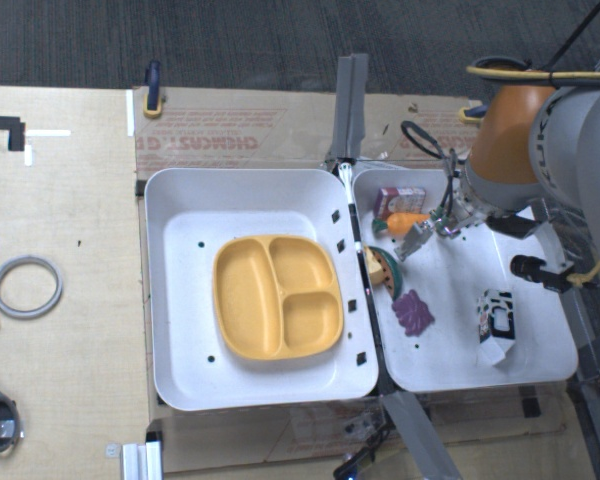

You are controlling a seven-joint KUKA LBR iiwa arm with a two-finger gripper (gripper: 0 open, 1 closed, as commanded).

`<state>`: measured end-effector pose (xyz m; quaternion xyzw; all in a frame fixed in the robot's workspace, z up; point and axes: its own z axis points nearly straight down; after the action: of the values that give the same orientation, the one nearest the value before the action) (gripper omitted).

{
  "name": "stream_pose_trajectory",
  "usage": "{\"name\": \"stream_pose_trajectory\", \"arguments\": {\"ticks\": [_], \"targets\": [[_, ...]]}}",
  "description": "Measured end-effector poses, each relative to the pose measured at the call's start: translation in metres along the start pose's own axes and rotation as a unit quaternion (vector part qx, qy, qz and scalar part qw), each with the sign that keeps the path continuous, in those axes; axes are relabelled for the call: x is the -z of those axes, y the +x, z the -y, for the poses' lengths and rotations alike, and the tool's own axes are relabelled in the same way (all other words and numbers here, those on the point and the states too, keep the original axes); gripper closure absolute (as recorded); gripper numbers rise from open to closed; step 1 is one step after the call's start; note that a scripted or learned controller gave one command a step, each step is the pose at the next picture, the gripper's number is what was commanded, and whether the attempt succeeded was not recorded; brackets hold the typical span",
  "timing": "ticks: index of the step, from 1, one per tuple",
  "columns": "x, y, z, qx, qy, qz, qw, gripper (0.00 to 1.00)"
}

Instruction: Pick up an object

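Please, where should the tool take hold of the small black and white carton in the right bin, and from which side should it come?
Probably from straight above, closing across the short width of the carton. It seems to lie flat on the bin floor, long axis running near to far, with bare floor on both long sides. The purple piece lies well apart, so the tool has room.

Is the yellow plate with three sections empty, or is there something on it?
Empty. The yellow plate lies flat in the left bin, and all three sections show only bare yellow surface.
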<state>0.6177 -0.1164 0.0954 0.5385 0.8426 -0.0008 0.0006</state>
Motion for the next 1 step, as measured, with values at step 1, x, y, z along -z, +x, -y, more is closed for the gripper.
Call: {"name": "stream_pose_trajectory", "arguments": {"ticks": [1], "targets": [[0.0093,-0.0002,-0.0006,0.002,0.0,0.001,1.0,1.0]]}}
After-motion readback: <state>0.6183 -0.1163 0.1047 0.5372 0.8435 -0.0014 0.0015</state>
